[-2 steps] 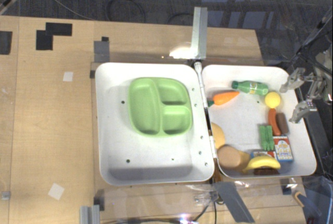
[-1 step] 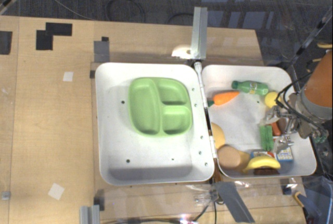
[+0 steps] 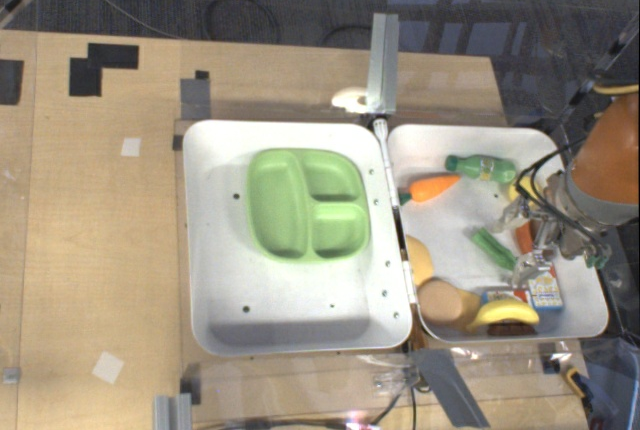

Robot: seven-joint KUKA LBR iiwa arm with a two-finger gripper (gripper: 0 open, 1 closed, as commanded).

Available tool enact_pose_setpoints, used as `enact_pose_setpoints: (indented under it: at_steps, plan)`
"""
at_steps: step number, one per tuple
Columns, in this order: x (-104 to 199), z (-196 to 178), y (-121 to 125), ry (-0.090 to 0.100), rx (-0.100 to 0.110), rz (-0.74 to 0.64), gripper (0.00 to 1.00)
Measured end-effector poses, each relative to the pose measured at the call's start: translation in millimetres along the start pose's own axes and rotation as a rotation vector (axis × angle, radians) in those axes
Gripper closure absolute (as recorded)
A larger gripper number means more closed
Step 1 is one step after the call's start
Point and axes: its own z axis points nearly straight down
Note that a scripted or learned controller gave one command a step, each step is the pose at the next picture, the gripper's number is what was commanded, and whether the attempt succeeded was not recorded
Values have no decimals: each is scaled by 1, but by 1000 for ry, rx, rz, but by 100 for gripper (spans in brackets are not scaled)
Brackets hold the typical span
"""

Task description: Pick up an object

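Right bin: right bin (image 3: pixel 455 218) on the counter (image 3: pixel 90 248) holds the banana (image 3: pixel 505 314), carrot (image 3: pixel 433 188), green bottle (image 3: pixel 480 166) and a small carton (image 3: pixel 543 292).
Gripper: gripper (image 3: pixel 535 243) hangs low over that clutter, likely seeking a pick; jaws' state — cannot tell.
Left bin: green divided tray (image 3: pixel 305 203).
Writing: carton print unreadable.

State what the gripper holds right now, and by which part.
Cannot be told: the gripper is low in the right bin among the toy foods, and nothing is seen between its fingers.

Light green divided tray (image 3: pixel 305 203), white bins (image 3: pixel 215 248), orange carrot (image 3: pixel 434 188), green bottle (image 3: pixel 480 166), yellow banana (image 3: pixel 505 314), tan wood-grain worktop (image 3: pixel 90 248).
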Motion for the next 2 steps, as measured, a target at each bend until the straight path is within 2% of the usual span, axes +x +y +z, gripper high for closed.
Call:
enact_pose_setpoints:
  at_steps: [1,2]
  plan:
    - [-6,-15,1,-14,4,-8,100]
    - [-59,-152,28,-12,2,38,100]
